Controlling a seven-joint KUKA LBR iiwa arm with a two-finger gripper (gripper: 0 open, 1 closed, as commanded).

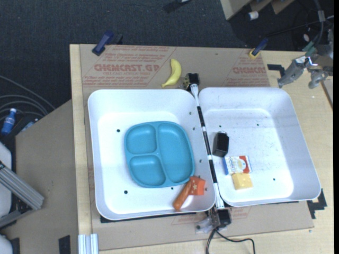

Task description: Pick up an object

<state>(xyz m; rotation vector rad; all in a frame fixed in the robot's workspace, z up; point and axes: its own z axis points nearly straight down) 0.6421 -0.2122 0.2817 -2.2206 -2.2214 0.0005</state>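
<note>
The left bin (pixel 106 115) holds a blue divided plate (pixel 159 153) and an orange carrot-shaped toy (pixel 189 192) at its front right corner. In the right bin (pixel 275 120) a small black block (pixel 220 143) lies against the left wall. Just in front of the block are a white packet with blue and red print (pixel 237 165) and a yellow block (pixel 243 181). My gripper (pixel 303 73) hangs at the far right, above the back right corner of the right bin, well away from all of these. Nothing shows in it.
A yellow toy banana (pixel 172 73) lies on the bench behind the left bin, outside both bins. Blue clamps (pixel 103 43) sit at the bench's back corners. Cables and a black plug (pixel 220 216) lie at the front between the bins.
</note>
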